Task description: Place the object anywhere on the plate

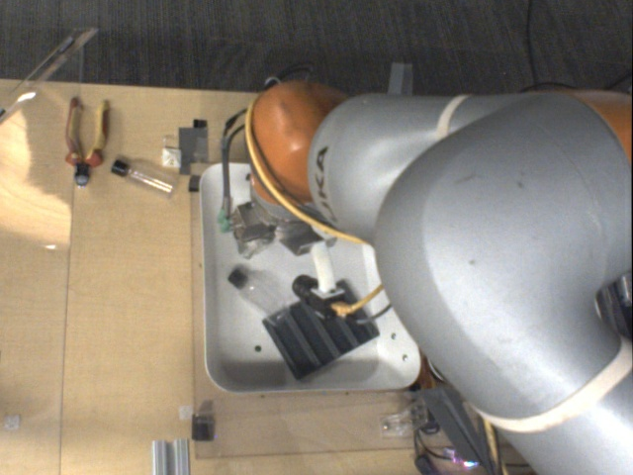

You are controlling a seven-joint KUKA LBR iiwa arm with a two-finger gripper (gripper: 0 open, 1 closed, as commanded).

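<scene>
bright, even overhead light; glare on the bench (30, 181) at left; arm (495, 226) looms slightly soft.

I see a black ribbed rectangular block (318, 336) lying flat and askew. It sits near the front wall of the shallow white bin (220, 349).

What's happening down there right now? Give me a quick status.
Gripper low inside white bin. Fingers unclear. Black ribbed object lying in bin, apart from gripper. Arm covers much of the bench.
</scene>
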